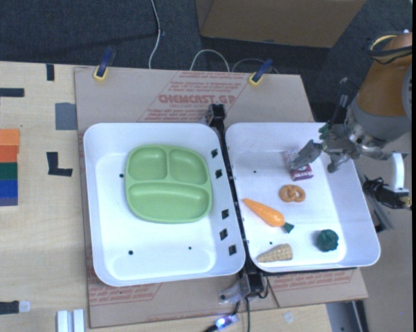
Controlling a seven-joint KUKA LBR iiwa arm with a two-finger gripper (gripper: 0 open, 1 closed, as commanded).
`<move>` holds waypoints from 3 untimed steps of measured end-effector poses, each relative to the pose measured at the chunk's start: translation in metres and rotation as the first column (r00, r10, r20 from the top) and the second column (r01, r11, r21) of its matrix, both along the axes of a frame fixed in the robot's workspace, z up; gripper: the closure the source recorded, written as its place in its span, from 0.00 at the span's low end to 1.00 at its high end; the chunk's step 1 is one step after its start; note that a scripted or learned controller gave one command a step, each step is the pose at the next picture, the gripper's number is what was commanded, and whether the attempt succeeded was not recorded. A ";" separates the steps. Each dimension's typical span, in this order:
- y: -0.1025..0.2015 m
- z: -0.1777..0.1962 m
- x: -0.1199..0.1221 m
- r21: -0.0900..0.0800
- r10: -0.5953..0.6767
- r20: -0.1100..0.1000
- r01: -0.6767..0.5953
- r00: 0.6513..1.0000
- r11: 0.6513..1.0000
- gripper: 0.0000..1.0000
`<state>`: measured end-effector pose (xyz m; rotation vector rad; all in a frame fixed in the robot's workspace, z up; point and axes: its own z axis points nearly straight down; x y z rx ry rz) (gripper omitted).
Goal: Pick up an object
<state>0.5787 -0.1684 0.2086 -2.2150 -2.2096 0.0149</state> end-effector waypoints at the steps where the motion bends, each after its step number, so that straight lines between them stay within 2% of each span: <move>1: 0.001 0.009 0.003 -0.002 0.004 0.014 -0.004 1.000 1.000 0.00; 2: 0.001 -0.055 -0.002 -0.002 0.003 0.009 -0.003 1.000 1.000 0.00; 3: 0.008 -0.101 -0.004 -0.002 0.004 0.010 -0.004 1.000 1.000 0.00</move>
